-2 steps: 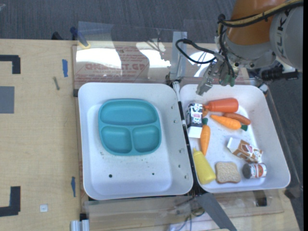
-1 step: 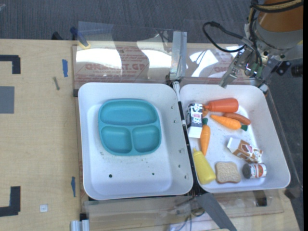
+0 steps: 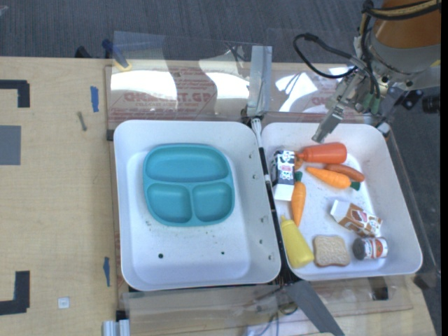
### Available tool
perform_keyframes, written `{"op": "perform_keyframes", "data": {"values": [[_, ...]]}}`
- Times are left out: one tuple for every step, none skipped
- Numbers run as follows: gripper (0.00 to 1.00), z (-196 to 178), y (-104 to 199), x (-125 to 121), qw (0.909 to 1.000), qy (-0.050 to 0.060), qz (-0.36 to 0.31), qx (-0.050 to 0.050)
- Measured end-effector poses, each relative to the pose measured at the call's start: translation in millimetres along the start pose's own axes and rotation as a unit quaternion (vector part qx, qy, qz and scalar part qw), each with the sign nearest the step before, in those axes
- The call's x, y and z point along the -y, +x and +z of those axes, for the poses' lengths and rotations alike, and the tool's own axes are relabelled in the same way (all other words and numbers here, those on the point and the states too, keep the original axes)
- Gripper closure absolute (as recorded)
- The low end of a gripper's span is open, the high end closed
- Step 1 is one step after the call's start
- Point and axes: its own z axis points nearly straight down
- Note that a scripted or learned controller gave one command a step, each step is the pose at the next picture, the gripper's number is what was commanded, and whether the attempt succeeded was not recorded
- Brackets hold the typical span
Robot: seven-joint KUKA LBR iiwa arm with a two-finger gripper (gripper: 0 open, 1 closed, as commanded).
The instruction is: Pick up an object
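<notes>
Orange and red toy food crowds the right bin, and nothing has been lifted out of it yet, so the pick is not done. Every item sits on the bin floor: a red sausage-like piece at the top, an orange carrot just below it, a second carrot standing nearly upright beside a small black-and-white carton, a yellow bottle low on the left, a slice of bread, a brown-and-white packet and a small can near the bottom edge. Over in the left bin lies a teal divided plate, untouched.

Now the arm: it comes in from the upper right, orange band showing above the wrist, cables looping around it. The pincer slants down and to the left, its tip poised over the top rim of the right bin, just above the red sausage-like piece and apart from it. Its thin dark fingers run together at this angle, so I cannot tell whether they are spread or closed, and nothing shows between them.

My read is that this is the approach stage. Left to do: drop onto a target, close, and lift. The red piece and the carrot below it look nearest to the tip, though they lie close together, which could make a clean grasp awkward.
</notes>
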Motion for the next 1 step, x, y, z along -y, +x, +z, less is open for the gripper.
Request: {"op": "perform_keyframes", "data": {"values": [[0.0,172.9,-17.8,28.3,0.9905,0.001,-0.137,-0.006]]}}
